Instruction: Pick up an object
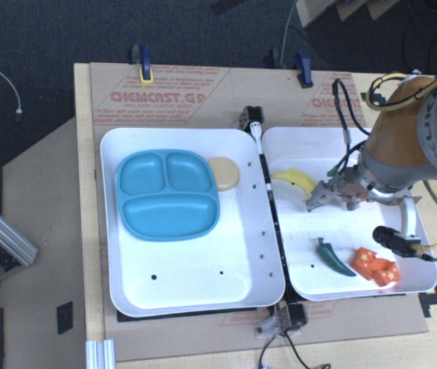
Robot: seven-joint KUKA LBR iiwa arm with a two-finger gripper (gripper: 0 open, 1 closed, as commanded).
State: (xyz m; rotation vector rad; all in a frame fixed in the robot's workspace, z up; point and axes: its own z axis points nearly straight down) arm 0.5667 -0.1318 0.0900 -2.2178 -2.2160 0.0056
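Looking down at a slant, camera view. Taking right bin [311, 281] as the reference for everything.

Arm [411, 141]: grey, orange band above wrist, coming in over the right edge of right bin, bent down into it.

Gripper [320, 197]: low inside right bin, about mid-height, left of centre, pointing toward its left wall. Claw opening: cannot tell, metal parts merge at this angle. Nothing visibly clamped.

Pickable things, all lying inside right bin:
- yellow banana [295, 180]: upper-left part, just beside the gripper tip, up and left of it. Touching or apart: cannot tell.
- green pepper [334, 257]: lower middle, lying at a slant, well clear of gripper.
- red piece [376, 266]: lower right, just right of green pepper, near the front rim. Exact kind hard to make out.

Black fitting [394, 240] with a cable: hanging off the arm side, above red piece, over the lower-right part of right bin.

Left of right bin, sharing a seam: left bin [180, 294]. Holds blue divided plate [168, 194], three compartments, toward its back. Tan round disc [224, 173] touching the plate edge nearest right bin.

Under right bin and its neighbour: brown board [203, 91] with red print. Two blue clamps [143, 56] on its back edge, behind right bin and off to the left.
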